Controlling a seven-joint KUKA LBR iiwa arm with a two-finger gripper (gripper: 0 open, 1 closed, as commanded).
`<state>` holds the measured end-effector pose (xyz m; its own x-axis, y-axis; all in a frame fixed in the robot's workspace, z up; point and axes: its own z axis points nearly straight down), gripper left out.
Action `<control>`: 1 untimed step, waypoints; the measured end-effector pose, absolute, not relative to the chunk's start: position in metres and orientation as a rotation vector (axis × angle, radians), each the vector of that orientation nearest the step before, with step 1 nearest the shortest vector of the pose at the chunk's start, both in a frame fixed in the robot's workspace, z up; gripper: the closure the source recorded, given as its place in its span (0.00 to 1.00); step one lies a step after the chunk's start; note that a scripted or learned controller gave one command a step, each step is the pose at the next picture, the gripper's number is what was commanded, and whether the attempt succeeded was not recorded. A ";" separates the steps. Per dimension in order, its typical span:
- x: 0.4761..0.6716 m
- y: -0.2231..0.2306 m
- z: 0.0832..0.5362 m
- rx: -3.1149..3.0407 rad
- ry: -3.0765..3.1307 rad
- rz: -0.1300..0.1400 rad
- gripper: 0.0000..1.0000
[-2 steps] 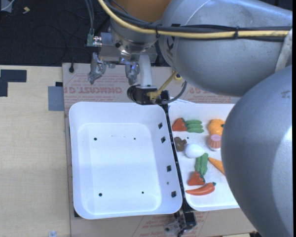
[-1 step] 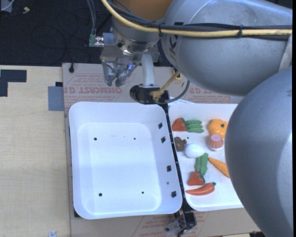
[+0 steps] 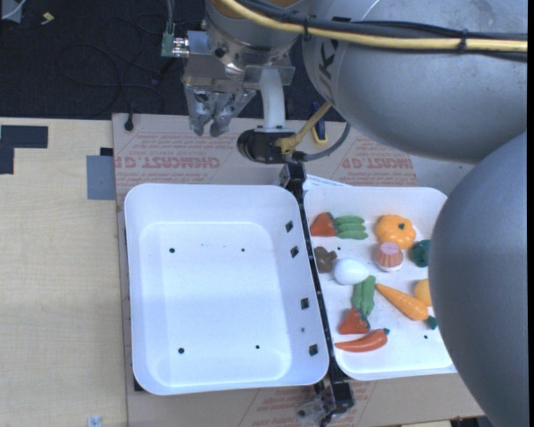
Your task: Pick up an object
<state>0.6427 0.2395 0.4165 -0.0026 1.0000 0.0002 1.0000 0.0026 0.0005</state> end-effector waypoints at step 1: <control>0.644 0.244 0.431 2.216 2.228 -0.004 1.00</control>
